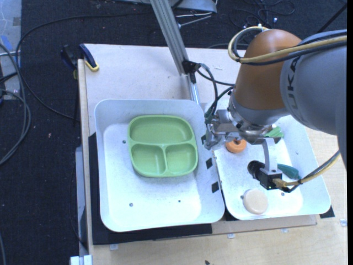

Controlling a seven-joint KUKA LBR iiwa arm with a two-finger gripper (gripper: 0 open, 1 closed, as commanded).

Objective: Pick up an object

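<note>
Pale wooden bench (138,65) carries two shallow white plastic bins side by side, with dark floor and loose cables around it. The grey KUKA arm with its orange band (270,76) reaches in from the right and hangs over the right bin, covering much of that bin's upper half. Left white bin (149,203) holds a light green three-compartment plastic tray (163,146), lying flat in the bin's upper middle area, its one wide section away from the camera and its two smaller sections nearer. Right white bin (309,197) holds the small items. A slanted grey metal strut (171,32) runs from the top of the view down to the gap between the bins. The claw (231,131) sits low over the upper left part of the right bin, beneath the wrist; cannot tell how far apart it stands, and nothing can be seen held in it. Round cream-coloured puck-like object (256,201) lies near the front edge of the right bin. Small teal object (288,171) lies to the right of a black fitting. Small orange round object (236,145) lies just under the wrist, beside the claw. A green sliver (276,131) shows at the wrist's right edge.
</note>
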